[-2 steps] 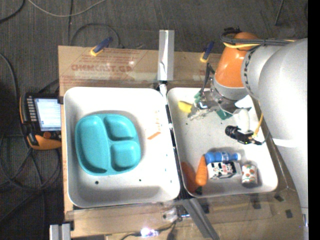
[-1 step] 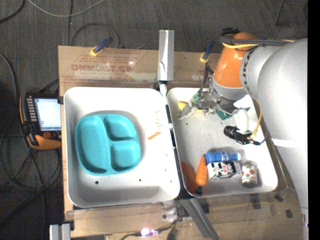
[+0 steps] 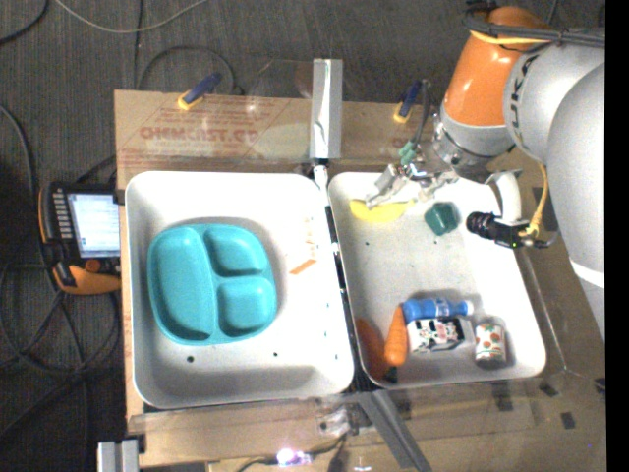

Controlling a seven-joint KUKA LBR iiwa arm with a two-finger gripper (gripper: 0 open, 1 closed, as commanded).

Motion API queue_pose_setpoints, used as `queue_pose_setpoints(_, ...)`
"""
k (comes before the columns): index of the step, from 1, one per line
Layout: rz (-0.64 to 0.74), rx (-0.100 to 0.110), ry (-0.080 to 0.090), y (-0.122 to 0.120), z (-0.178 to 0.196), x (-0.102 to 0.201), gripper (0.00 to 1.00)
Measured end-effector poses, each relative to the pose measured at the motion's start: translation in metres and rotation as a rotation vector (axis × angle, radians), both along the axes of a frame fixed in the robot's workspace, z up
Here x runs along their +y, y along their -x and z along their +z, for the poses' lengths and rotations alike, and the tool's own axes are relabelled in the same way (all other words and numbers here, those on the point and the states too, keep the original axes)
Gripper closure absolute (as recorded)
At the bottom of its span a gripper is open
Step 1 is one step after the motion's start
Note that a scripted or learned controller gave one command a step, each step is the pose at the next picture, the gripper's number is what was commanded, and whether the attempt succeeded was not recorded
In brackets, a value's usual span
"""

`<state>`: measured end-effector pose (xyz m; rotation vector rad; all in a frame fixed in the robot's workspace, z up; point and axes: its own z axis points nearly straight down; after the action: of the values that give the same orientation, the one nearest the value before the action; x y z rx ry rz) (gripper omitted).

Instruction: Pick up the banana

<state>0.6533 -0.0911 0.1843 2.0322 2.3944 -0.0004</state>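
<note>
The banana (image 3: 379, 210) is a pale yellow shape lying flat in the back left corner of the right bin (image 3: 521, 293). My gripper (image 3: 395, 181) hangs at the end of the grey and orange arm, directly over the banana's far edge and very close to it or touching it. The metal tip of the gripper hides part of the banana's upper side. The banana rests on the bin floor.
A teal block (image 3: 441, 217) sits just right of the banana. Near the right bin's front lie a carrot (image 3: 395, 338), a blue and white carton (image 3: 435, 326) and a small can (image 3: 488, 342). The left bin (image 3: 157, 190) holds a teal divided plate (image 3: 211, 281) and an orange scrap (image 3: 303, 262).
</note>
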Motion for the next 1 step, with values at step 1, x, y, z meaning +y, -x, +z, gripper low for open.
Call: queue_pose_setpoints(1, 0.0, 0.001, 0.0, 0.0004, -0.0007, -0.0001, 0.0)
